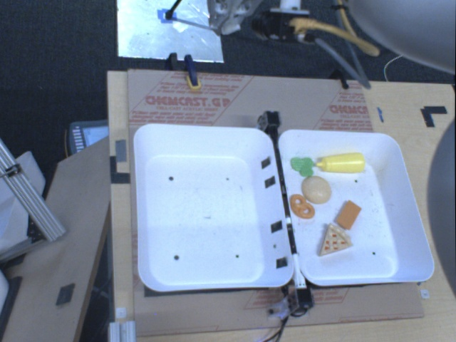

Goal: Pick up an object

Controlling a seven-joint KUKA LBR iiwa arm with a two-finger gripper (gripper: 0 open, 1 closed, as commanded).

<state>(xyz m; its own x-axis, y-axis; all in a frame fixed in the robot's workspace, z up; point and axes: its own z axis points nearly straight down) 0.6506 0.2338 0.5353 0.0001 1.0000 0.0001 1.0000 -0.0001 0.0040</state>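
My arm's grey bulk point(406, 13) fills the upper right of the frame, and my gripper point(229, 9) hangs at the top centre, over the dark floor and well clear of both bins; I cannot tell its state. The left bin point(153, 262) sits mid-frame. The right bin point(410, 258) holds a yellow bottle point(342, 163), a beige egg point(316, 189), a pizza slice point(333, 241), an orange block point(348, 214), a pretzel point(302, 206) and a small green piece point(302, 166).

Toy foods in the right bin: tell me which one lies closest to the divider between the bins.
The orange pretzel. It lies almost against the divider, left of the egg, orange block and pizza slice.
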